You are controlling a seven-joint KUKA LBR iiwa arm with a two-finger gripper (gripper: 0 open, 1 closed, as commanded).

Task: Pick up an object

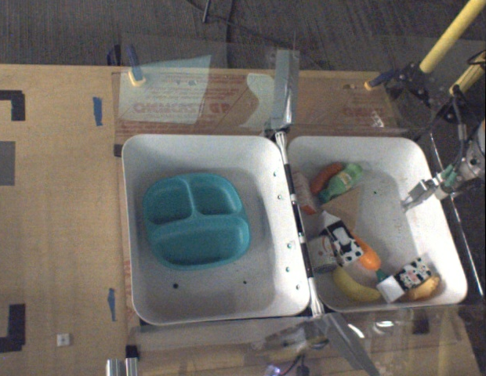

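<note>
The right white bin (431,233) holds several small items. An orange and green toy vegetable (338,179) lies at its back left. A black and white carton (344,243) rests beside an orange ball (369,258). At the front lie a yellow banana (355,286) and a cow-patterned box (408,276). My gripper (422,193) hangs over the bin's right side near the wall, apart from all of these, with nothing visibly held. The arm's wrist (469,165) enters from the right edge.
The left bin (141,288) holds a teal divided plate (197,219). A brown card (354,206) lies on the right bin's floor. A metal divider (293,233) separates the bins. Yellow poles (455,26) and cables stand at the back right.
</note>
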